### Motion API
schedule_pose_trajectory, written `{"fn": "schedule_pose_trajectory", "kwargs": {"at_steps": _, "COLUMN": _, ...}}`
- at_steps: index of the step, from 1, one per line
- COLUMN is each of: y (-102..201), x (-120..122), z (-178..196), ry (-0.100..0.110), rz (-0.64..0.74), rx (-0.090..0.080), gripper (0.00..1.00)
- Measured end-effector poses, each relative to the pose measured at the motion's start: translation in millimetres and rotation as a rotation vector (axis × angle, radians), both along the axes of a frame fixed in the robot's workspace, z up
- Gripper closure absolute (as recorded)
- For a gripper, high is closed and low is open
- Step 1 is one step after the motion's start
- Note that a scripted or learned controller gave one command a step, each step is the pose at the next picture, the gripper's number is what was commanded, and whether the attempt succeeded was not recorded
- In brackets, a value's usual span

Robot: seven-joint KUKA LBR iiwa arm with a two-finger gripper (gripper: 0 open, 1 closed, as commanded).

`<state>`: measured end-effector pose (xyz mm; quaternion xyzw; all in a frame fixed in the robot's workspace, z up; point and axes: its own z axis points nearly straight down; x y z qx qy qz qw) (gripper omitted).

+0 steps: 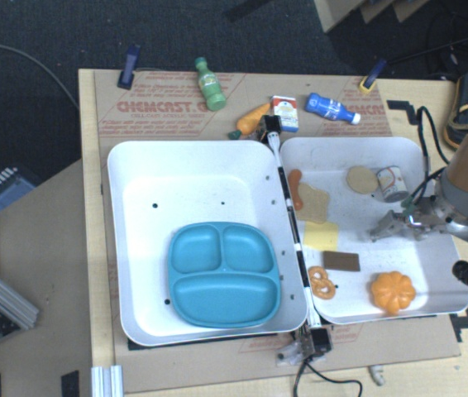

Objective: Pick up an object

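Observation:
My gripper (385, 225) hangs low over the right bin (399, 149), near its right side, on the arm that reaches in from the right. Below it lies an orange pumpkin (393, 292). To its left are a yellow cheese slice (320, 236), a brown bar (341, 261) and a pretzel (322, 282). Above it sit a tan cookie (360, 179) and a small tin can (390, 182). A sausage (294, 188) and a bread slice (314, 203) lie by the bin's left wall. I see nothing held by the gripper.
The left bin (135, 180) holds a blue divided plate (223, 273). On the bench behind the bins lie a green bottle (210, 84), a blue bottle (331, 108), a small carton (284, 113) and an orange item (253, 120).

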<state>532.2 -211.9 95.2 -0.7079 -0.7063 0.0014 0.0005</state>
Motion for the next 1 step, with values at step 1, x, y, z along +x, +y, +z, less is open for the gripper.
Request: {"fn": "schedule_pose_trajectory", "kwargs": {"at_steps": 1, "y": 48.3, "x": 85.0, "z": -11.0, "ry": -0.001, "rz": 0.005, "rx": 0.003, "gripper": 0.0}}
